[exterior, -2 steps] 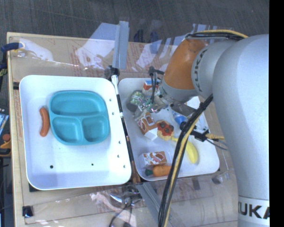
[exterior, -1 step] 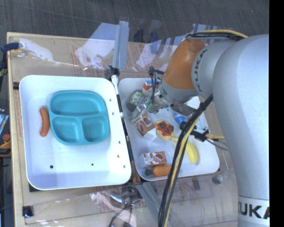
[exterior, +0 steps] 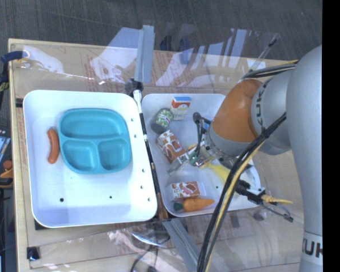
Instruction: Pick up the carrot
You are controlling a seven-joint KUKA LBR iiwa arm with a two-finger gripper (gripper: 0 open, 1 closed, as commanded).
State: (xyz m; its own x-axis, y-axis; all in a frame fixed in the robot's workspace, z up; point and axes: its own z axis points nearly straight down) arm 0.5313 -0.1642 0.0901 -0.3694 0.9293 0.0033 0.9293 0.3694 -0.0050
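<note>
The orange carrot (exterior: pixel 197 204) lies on its side at the front edge of the right bin (exterior: pixel 158 103), its green end pointing left. It touches a small brown and white carton (exterior: pixel 185 189) just behind it. My gripper (exterior: pixel 199 157) hangs low over the middle of the right bin, under the orange wrist band, about a hand's width behind the carrot and apart from it. Its tip sits among a silvery wrapper and a yellow item (exterior: pixel 220 171), and the wrist hides most of it.
The right bin also holds a brown patterned carton (exterior: pixel 171 146), a green can (exterior: pixel 162 119) and a small white carton (exterior: pixel 181 106). In the left bin (exterior: pixel 73 208) sit a teal divided tray (exterior: pixel 96 139) and an orange sausage (exterior: pixel 53 145). Cables drape over the right bin's front right corner.
</note>
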